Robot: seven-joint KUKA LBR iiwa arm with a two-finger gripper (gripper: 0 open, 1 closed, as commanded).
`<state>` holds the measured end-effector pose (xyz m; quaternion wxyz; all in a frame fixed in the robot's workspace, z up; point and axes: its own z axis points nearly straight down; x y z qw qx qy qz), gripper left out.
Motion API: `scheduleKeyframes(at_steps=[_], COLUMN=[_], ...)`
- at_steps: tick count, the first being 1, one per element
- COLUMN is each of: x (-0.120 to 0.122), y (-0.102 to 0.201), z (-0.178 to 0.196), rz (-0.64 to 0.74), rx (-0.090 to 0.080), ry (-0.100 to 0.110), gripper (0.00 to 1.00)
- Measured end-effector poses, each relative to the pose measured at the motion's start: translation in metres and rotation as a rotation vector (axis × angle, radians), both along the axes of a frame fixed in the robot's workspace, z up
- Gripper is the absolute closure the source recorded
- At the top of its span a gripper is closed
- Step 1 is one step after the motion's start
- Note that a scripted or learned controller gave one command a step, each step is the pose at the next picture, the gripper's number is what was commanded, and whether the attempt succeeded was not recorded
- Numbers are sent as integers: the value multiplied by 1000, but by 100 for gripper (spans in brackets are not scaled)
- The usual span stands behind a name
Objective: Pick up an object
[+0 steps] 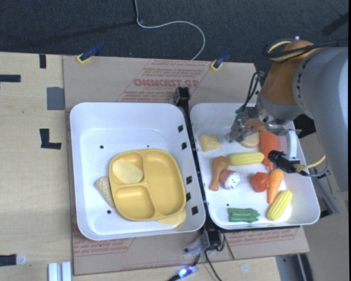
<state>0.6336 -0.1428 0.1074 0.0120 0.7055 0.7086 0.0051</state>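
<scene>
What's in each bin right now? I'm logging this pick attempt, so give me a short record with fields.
left bin: yellow divided tray
right bin: two corn cobs, drumstick, carrot, green pepper, tomato
gripper: low over right bin's far side, near the upper corn cob
held object: none visible

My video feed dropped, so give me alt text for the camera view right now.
The arm's end effector hangs low over the right bin, near toy food: corn cobs, a drumstick, a carrot and a green pepper. The left bin holds a yellow divided plate.
</scene>
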Motion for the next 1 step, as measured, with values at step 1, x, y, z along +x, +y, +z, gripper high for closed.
scheduleKeyframes(at_steps=[1], x=[-1], y=[-2], z=[43], rz=[-3], rx=[9], ry=[22], gripper=[100])
